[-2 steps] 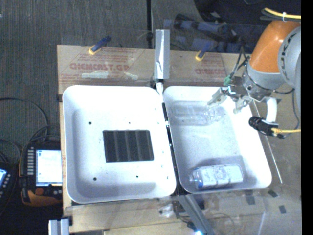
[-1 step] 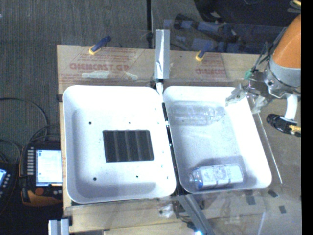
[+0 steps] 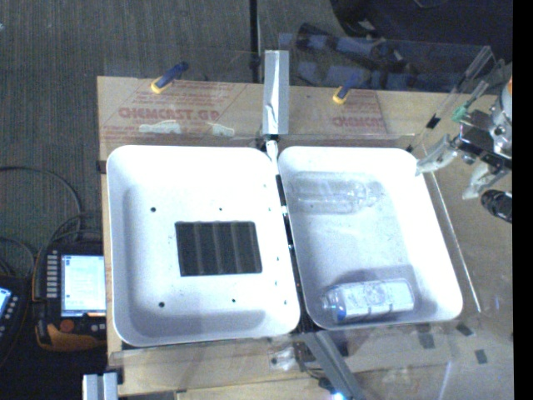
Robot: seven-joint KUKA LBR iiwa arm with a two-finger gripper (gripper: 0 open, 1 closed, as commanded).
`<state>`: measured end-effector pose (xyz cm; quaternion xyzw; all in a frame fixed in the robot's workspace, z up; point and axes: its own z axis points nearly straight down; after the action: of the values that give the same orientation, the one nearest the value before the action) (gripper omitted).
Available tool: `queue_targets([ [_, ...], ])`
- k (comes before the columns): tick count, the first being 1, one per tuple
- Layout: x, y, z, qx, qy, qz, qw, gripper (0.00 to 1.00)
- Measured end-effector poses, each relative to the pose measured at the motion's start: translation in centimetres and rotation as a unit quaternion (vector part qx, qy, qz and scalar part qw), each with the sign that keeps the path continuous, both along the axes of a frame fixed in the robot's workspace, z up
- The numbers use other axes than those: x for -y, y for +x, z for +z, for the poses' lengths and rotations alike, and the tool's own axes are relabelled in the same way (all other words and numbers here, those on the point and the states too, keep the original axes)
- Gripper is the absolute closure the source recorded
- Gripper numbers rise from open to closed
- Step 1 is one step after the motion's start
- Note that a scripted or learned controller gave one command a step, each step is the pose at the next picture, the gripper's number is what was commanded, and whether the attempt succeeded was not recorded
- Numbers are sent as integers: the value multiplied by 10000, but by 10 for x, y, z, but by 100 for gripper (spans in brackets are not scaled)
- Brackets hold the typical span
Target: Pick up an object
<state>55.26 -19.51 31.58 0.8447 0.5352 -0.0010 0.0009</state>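
Two clear plastic bottles lie in the right bin (image 3: 441, 248). One bottle (image 3: 336, 195) rests on its side near the bin's far wall, faint against the white floor. The other bottle (image 3: 371, 299), with a pale label, lies on its side along the near wall. My gripper (image 3: 481, 155) hangs at the view's right edge, just outside the right bin's far right corner, above bench level and away from both bottles. Nothing shows in its grasp.
The left bin (image 3: 133, 223) has a dark ribbed rectangular panel (image 3: 218, 247) on its floor. A metal divider post (image 3: 275, 102) stands behind the seam between the bins. Clamps sit on the board behind them, and a tablet (image 3: 82, 283) lies at the left.
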Motion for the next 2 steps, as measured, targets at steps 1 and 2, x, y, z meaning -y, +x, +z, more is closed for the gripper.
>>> queue_targets([
  [1,4,-6,85,2,-4,-1807,9835,0],
  [2,-25,-70,-204,-22,22,-1553,9879,0],
])
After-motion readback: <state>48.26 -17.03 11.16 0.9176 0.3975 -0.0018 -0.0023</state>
